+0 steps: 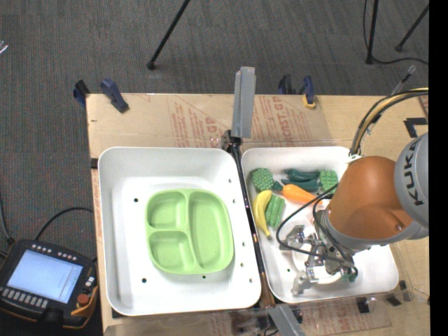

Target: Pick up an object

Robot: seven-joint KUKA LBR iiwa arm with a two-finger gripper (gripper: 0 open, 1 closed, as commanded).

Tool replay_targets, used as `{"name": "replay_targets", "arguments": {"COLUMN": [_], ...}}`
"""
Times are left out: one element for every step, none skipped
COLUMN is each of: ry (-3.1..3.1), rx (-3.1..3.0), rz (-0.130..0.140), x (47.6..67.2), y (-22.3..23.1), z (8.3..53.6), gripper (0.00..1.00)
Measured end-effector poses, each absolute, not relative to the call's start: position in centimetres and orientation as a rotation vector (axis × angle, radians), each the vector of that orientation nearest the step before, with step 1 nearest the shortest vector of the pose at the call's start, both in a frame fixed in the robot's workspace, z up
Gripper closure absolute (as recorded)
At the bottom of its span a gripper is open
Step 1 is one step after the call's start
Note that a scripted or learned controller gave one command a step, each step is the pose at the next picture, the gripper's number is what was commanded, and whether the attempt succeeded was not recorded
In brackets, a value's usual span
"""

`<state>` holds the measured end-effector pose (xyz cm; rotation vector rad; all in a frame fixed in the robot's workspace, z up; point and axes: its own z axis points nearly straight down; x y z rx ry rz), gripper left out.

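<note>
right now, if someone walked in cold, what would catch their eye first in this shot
Probably the big orange band of the arm, looming over the right bin with the gripper low near that bin's front. Next, the light green divided plate lying alone in the left bin. Then the toy produce along the right bin's back: a yellow banana, an orange carrot and green pieces.

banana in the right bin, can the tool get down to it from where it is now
Probably yes. The banana lies uncovered by the right bin's left wall, with only a green vegetable beside it. The tool hangs low over the same bin, so a short move left looks open, though the wall leaves tight room.
</note>
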<state>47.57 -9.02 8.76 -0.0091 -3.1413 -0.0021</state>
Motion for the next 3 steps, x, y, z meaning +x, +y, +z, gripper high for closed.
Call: {"name": "replay_targets", "arguments": {"ry": [-3.138,-3.137,-3.128], "rx": [0.143,0.04,0.245], "rz": [-0.002,-0.003,-0.003], "x": [49.4,48.0,47.9], "y": [-8.0,-8.0,-7.7], "z": [8.7,8.6,8.6], "gripper": [0.0,0.0,0.0]}}
